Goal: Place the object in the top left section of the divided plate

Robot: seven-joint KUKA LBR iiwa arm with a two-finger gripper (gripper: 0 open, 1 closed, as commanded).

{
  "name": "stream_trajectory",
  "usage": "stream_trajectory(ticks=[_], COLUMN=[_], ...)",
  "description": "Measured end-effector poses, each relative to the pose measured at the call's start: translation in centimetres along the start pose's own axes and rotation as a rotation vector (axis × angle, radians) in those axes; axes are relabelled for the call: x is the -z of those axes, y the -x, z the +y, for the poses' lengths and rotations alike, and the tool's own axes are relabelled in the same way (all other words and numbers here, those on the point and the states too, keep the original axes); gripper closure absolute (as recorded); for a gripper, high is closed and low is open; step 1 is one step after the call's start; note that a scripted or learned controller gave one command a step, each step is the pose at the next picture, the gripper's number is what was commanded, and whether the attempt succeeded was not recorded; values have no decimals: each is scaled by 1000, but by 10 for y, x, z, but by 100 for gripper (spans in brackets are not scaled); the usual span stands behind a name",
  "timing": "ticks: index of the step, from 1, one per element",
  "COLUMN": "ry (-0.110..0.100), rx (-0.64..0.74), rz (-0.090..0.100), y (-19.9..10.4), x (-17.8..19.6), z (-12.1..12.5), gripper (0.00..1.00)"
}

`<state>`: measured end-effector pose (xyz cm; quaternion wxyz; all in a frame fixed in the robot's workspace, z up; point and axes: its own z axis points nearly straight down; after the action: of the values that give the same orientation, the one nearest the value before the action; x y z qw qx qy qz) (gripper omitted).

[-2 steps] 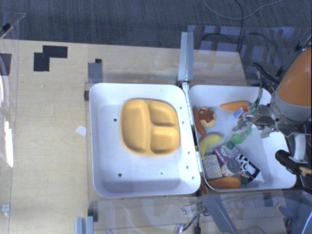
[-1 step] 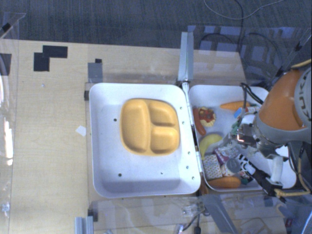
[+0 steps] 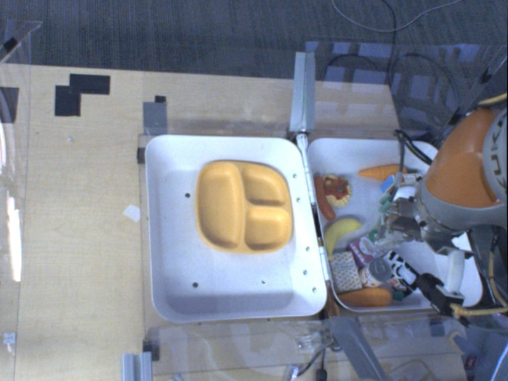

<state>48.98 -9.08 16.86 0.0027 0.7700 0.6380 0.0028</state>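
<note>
The grey-and-orange arm's gripper [image 3: 386,230] hangs over the right white bin [image 3: 347,149], near the yellow-green fruit [image 3: 342,232]; its grip can't be told. The yellow divided plate [image 3: 242,205] sits mid-left bin [image 3: 171,236].

We see our arm [image 3: 468,173] as a rounded orange band above a grey wrist collar, with black cables looping behind it and dark metal gripper [image 3: 390,227] hardware.

Matt yellow plastic divided plate [image 3: 243,205] in smooth white bin [image 3: 171,236].

One fixed camera looks down aslant; both bins [image 3: 171,292] visible.
</note>
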Motion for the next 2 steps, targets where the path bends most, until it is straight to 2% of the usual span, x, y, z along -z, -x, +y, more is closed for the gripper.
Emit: stream_trajectory(ticks=[1, 2], ry=[-1, -3], rx=[111, -116], rz=[0, -2], y=[-75, -30], x=[82, 74], z=[36, 47], gripper=[100, 100])
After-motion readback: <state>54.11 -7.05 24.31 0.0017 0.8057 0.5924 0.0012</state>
